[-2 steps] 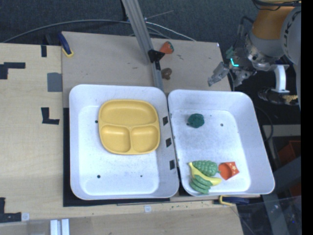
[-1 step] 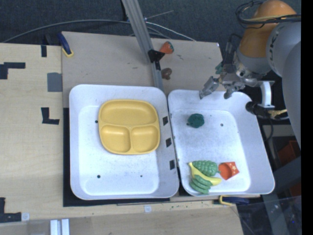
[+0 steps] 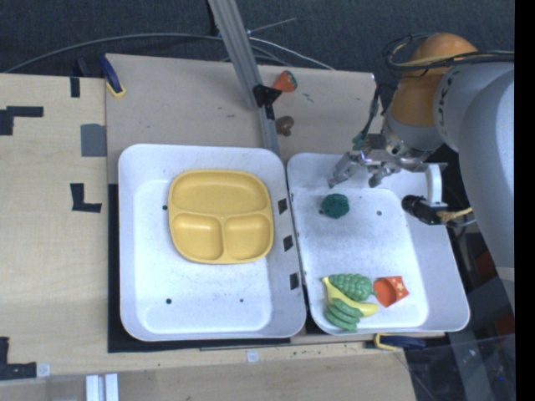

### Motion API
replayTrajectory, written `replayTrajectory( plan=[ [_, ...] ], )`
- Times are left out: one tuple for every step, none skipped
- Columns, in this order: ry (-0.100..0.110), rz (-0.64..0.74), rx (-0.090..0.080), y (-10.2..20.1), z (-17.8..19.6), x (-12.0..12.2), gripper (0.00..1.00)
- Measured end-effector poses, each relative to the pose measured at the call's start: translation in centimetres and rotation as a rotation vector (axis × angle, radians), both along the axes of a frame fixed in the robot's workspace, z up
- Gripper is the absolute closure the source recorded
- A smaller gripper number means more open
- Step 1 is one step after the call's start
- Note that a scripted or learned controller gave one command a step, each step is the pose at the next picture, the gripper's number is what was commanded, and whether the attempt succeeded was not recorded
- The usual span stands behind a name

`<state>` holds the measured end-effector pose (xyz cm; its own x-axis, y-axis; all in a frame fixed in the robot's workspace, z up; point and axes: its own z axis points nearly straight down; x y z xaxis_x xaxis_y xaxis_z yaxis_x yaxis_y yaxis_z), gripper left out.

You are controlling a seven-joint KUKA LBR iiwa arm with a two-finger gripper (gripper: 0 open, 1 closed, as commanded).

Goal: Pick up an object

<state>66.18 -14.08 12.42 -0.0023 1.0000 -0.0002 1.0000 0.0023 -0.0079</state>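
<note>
The gripper (image 3: 362,171) hangs over the far end of the right bin (image 3: 435,257), its two fingers spread apart with nothing between them. A small dark green ball (image 3: 336,205) lies on the bin floor just in front of the fingers, apart from them. At the near end of the same bin sit a green bumpy toy (image 3: 351,286), a yellow banana (image 3: 361,307), a green ridged piece (image 3: 341,314), possibly a pea pod, and a red-orange block (image 3: 389,290). The left bin (image 3: 134,249) holds a yellow divided plate (image 3: 221,215).
</note>
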Motion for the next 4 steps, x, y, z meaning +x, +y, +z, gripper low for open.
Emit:
replayTrajectory(
  plan=[
    [-0.005,0.001,-0.001,0.1,-3.8,-0.1,0.0],
    [-0.006,0.002,-0.001,0.2,-2.6,0.0,1.0],
    [-0.011,-0.001,0.0,0.1,1.9,-0.5,1.0],
    [-0.012,0.0,0.0,0.6,6.8,-1.1,1.0]
  ],
)
